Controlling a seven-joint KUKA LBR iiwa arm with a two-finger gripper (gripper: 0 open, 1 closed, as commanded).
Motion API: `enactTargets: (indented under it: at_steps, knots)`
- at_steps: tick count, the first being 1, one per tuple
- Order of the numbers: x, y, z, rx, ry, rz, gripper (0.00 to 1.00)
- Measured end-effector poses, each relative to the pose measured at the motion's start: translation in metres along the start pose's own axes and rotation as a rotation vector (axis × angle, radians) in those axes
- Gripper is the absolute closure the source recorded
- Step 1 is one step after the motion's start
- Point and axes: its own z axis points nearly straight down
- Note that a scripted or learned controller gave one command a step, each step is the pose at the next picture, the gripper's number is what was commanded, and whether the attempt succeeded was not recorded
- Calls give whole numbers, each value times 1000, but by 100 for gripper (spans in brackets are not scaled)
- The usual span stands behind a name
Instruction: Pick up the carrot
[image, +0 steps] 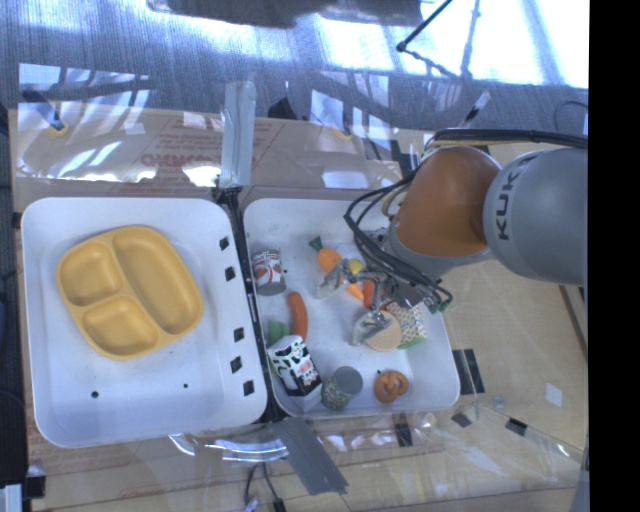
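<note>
Carrot (297, 313): smooth orange taper, green top, lying free mid right bin (440, 372). End effector (378, 300) low over cluttered toys beside it; cables hide it, grip state can't tell.

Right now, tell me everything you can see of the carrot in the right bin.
The carrot is a small orange toy, smooth like plastic, with a green top at its lower end. It lies flat on the floor of the right bin, near the bin's left wall, pointing roughly up and down the view. A black-and-white cow-patterned carton sits just below it. Nothing grips it.
</note>
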Motion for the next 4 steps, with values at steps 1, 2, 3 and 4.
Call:
enactTargets:
  at_steps: [1,2,3,4]
  knots:
    - [-37,-23,-2,3,-3,214,0]
    - [-38,-24,-14,6,-8,210,100]
    - [-90,21,-131,8,-15,317,100]
    - [-88,66,-122,1,2,790,100]
